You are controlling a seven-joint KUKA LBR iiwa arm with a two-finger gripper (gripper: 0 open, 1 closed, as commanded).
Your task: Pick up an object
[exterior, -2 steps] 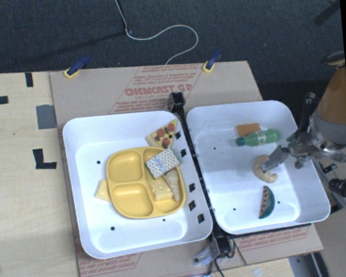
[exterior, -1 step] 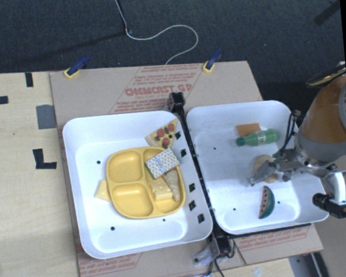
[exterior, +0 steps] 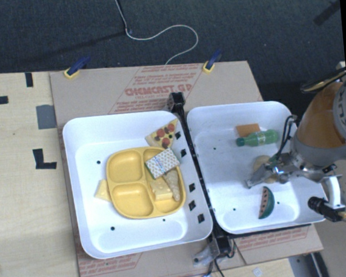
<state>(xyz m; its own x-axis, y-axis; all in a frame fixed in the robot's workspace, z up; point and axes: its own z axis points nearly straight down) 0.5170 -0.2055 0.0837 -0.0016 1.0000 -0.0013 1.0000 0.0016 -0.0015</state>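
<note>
Here the end effector [exterior: 260, 176] hangs low above the watermelon slice [exterior: 265, 202].

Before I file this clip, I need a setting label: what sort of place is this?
Most likely a robotics lab bench set up for grasping trials. Two white bins, left and right, sit on cardboard clamped to the bench, holding toy food such as a watermelon slice, with the robot arm reaching in.

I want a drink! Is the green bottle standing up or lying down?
Lying down. The green bottle rests on its side in the right bin, cap pointing left.
</note>
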